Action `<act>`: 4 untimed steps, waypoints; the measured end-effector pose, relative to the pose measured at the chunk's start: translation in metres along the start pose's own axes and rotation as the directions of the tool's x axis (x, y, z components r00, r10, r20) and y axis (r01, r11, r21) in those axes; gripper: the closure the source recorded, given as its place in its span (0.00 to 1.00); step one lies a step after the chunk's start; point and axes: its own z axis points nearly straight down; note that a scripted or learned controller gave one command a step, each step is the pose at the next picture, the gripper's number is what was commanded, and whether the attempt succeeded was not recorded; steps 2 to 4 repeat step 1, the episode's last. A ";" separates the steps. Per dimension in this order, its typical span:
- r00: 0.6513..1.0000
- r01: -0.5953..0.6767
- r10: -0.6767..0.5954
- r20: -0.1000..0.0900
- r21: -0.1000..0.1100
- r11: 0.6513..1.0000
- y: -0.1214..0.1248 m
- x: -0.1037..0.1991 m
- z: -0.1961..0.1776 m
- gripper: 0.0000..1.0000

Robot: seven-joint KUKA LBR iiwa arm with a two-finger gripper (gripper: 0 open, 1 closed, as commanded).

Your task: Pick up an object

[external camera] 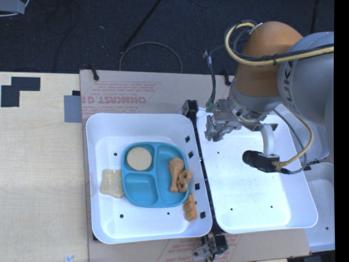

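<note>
We judged the pretzel (179, 174), lying in the blue tray's (143, 192) right compartment, light and brittle, best pinched across its upper stem, while the end effector (216, 129) hung right of that tray, seemingly empty, its opening unclear.

From my remote station, the only writing I could make out was red print on the cardboard sheet (136, 94) lying under the two bins on the counter (38, 162). It stood just above the left bin, in the upper middle of the frame, and it was upside down to my camera, so I could not read it with any confidence. More red print showed on the same cardboard at the bottom edge of the frame, below the bins, too cut off to read. I saw no other labels or numbers.
</note>
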 end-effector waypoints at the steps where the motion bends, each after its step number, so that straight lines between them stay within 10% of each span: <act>1: 1.000 0.000 0.000 0.000 0.001 1.000 -0.005 0.055 0.016 1.00; 4: 1.000 0.000 0.000 0.000 0.001 1.000 -0.005 0.055 0.016 1.00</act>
